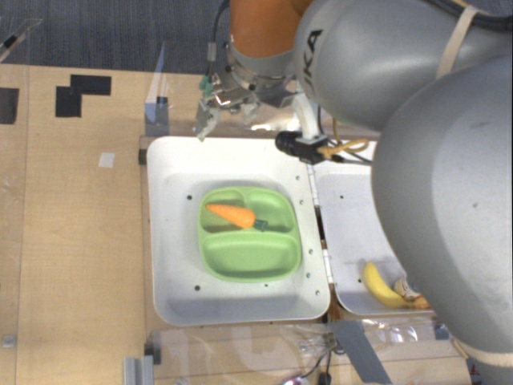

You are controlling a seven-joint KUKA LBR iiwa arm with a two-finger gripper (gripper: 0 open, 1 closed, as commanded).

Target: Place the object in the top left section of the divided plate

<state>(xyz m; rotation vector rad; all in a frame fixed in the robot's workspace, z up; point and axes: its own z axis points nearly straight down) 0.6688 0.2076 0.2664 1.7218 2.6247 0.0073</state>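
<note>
Gripper (210, 107): sits in the upper middle of the frame, just above the top rim of the left bin (172, 239), over the bench rather than over the plate. Fingers are small and blurred against clutter; cannot tell whether they stand apart or together. Nothing visible between them, so no object is judged to be held.

Camera view, task's thing: carrot (232, 215), orange with a dark green stub at one end, lies in the green divided plate (248, 257) near the middle of the left bin. Its orange body rests in the plate's upper left section; the green end reaches to the ridge between the two upper sections, possibly just across it. Long axis runs from upper left to lower right at a shallow slant.

Key relation: carrot lies below the gripper in the frame and slightly to its right, well apart from it, with the bin rim and plate rim between. Judgement: object looks already placed in the target section; task appears at or near its end.

Arm pose: the arm's grey bulk fills the right and upper right of the frame, orange band (264, 14) at top centre directly above the wrist, wrist pointing down and to the left.

Other: banana (383, 287) lies in the right bin (353, 215), lower right, partly covered by the arm.
</note>
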